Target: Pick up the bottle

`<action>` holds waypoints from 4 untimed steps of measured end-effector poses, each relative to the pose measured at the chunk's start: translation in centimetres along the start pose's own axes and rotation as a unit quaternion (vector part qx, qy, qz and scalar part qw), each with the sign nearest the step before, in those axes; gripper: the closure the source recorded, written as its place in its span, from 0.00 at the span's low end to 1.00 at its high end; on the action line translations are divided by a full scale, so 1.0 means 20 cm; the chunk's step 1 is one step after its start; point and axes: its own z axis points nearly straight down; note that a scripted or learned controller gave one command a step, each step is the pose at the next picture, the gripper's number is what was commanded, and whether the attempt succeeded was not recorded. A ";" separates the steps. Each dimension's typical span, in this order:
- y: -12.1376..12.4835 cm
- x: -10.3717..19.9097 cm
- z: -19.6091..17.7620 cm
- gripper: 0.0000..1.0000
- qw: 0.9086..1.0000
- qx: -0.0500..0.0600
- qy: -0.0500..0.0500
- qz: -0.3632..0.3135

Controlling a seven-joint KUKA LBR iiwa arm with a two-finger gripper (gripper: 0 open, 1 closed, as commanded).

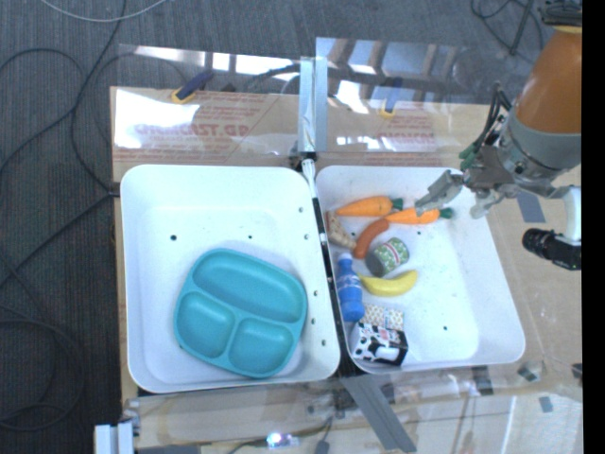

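Two white bins sit side by side on the counter (142, 126), and I take them by size. The left bin (151, 206) holds a teal divided plate (242, 312) lying toward its near side, with bare white floor around it on the far and left sides. The right bin (492, 301) is the crowded one, though all its things bunch along the left half; the right half of its floor is bare.

My arm (558, 83), orange above and grey below, hangs over that bin's far right corner. My fingers (458, 197) are spread apart with nothing between them, one tip just beside the leafy end of a carrot (413, 218).

The bottle (349, 288) is blue with a white cap, lying on its side tight against the left wall of the right bin, beside the divider between the bins. A black-and-white patterned carton (379, 341) lies just near of it in the bin's near left corner; I cannot read any print on it. A second carrot (364, 206) lies farther back, a reddish sausage shape (371, 235) slants between them, a banana (390, 283) lies just right of the bottle, and a small green-labelled can (388, 253) sits above the banana, its label too small to read.

Mirrored red lettering shows on the panel behind the left bin, unreadable.
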 end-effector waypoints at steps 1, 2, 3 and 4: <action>-0.06 0.47 0.50 0.00 0.995 0.001 0.000 0.095; -0.27 0.75 0.50 0.00 1.000 0.001 0.000 0.005; -0.41 0.35 0.50 0.00 0.999 0.001 -0.001 0.042; -0.34 0.79 0.50 0.00 0.969 0.002 -0.001 0.248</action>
